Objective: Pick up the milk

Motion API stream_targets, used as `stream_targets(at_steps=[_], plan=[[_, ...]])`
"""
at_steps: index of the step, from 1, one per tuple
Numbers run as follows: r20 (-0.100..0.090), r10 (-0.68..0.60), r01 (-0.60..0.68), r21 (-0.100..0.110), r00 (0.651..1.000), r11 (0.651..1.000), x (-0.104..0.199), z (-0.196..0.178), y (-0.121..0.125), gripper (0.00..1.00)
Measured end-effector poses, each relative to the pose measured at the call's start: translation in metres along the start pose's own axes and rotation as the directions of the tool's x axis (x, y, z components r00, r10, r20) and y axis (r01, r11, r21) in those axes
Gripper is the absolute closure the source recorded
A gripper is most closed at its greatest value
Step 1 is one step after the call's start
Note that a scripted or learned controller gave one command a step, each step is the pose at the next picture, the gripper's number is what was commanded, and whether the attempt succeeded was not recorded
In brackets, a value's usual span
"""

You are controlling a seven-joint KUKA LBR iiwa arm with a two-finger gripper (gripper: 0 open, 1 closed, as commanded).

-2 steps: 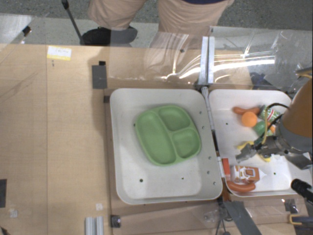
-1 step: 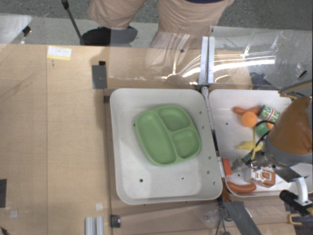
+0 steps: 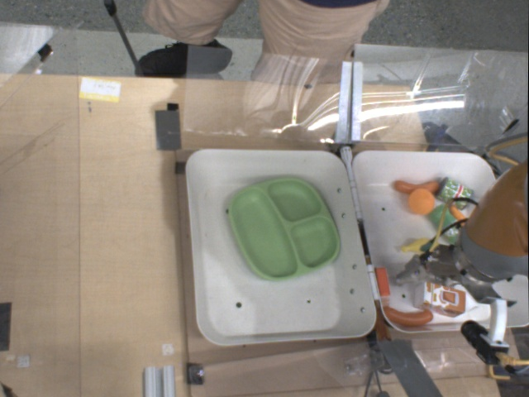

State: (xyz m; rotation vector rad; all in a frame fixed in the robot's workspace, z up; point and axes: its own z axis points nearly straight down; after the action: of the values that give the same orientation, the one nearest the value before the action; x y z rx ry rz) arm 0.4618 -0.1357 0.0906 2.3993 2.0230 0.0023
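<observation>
left bin (image 3: 207, 304): held green divided plate (image 3: 284, 227)
right bin (image 3: 380, 180): toy food clutter
arm (image 3: 500, 230): over right bin
gripper (image 3: 430, 265): above the milk, grip state couldn't be told
milk (image 3: 449, 298): carton lay flat, front of right bin, long axis roughly left-right, top end unclear
sausage (image 3: 405, 315): just left-front of milk

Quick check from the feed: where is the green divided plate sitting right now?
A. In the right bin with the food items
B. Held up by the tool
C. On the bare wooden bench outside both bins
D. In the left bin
D. The green divided plate lies flat inside the left bin, apart from the arm, which is over the right bin.
</observation>
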Motion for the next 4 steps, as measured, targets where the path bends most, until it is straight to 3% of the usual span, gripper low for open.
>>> stream_targets(at_steps=[1,2,3,4], plan=[[0.000,-0.002,0.002,-0.003,1.000,1.000,0.000,-0.011,0.001,1.00],[-0.001,-0.238,0.238,-0.003,0.971,0.971,0.056,-0.104,-0.009,1.00],[0.002,-0.595,0.595,-0.002,0.804,0.804,-0.015,-0.109,0.002,1.00],[0.002,-0.595,0.595,-0.002,0.804,0.804,-0.015,-0.109,0.002,0.00]])
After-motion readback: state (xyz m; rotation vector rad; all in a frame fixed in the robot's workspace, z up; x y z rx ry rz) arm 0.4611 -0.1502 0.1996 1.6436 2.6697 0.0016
